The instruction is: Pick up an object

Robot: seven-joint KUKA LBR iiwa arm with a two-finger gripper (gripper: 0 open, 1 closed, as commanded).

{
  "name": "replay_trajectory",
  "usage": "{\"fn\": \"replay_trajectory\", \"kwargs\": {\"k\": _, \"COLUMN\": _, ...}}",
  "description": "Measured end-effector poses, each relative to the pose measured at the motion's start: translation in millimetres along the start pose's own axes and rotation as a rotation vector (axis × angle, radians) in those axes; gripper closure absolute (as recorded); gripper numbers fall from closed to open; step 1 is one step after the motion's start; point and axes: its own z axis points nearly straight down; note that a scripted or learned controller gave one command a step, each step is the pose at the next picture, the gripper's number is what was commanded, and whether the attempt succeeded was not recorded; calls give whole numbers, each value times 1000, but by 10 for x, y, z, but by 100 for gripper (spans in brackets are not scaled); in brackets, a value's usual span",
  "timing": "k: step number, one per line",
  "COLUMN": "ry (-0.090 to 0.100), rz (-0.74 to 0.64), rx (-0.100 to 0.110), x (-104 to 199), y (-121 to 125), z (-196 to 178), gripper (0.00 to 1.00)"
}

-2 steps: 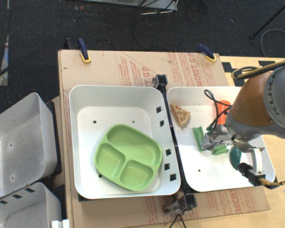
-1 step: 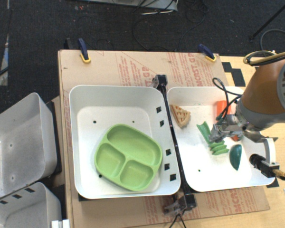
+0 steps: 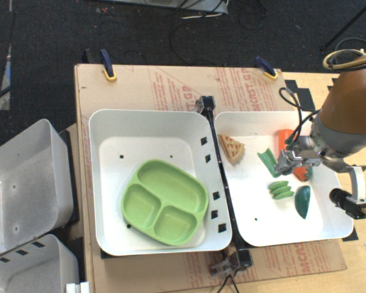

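- The arm (image 3: 348,118) is a thick, rounded column, grey along its lower section.
- Above the grey sits a broad band of orange-brown, smooth and slightly glossy.
- A yellowish ring with a dark cable looped on it (image 3: 346,58) crowns the top of the orange part.
- Black cables (image 3: 294,105) curl off the arm's side and trail toward the wrist.
- The gripper (image 3: 291,160) is a small cluster of bare silvery metal, blocky and angular, with dark fittings.
- A pale bracket with a black knob-like part (image 3: 348,200) sticks out below the grey section.
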Motion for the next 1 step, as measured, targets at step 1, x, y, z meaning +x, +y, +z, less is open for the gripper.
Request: {"fn": "replay_trajectory", "kwargs": {"k": 1, "ry": -1, "rz": 0, "rx": -1, "x": -1, "y": 17, "z": -408, "gripper": 100}}
